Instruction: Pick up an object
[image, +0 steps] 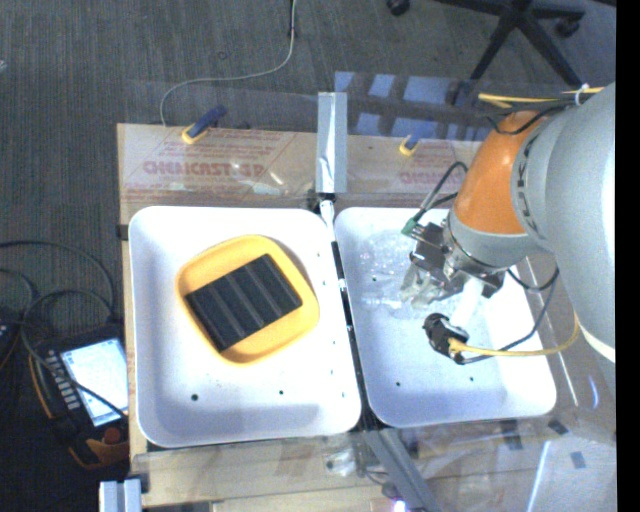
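A yellow, rounded-square object (250, 297) with a black ribbed panel on top lies tilted in the left bin (160, 390). In the right bin (500, 395) some clear, crumpled plastic (383, 262) rests near the back left corner. My gripper (421, 284) hangs low over the right bin, just right of the clear plastic and close to the bin floor. The grey arm with its orange band (495, 195) comes in from the right and hides the bin's back right part.
A metal divider post (331, 140) stands behind the gap between the bins. A yellow cable (510, 350) loops from the wrist over the right bin. A clear panel and clamps (203, 122) line the back edge. A device with cables (80, 380) lies on the floor at left.
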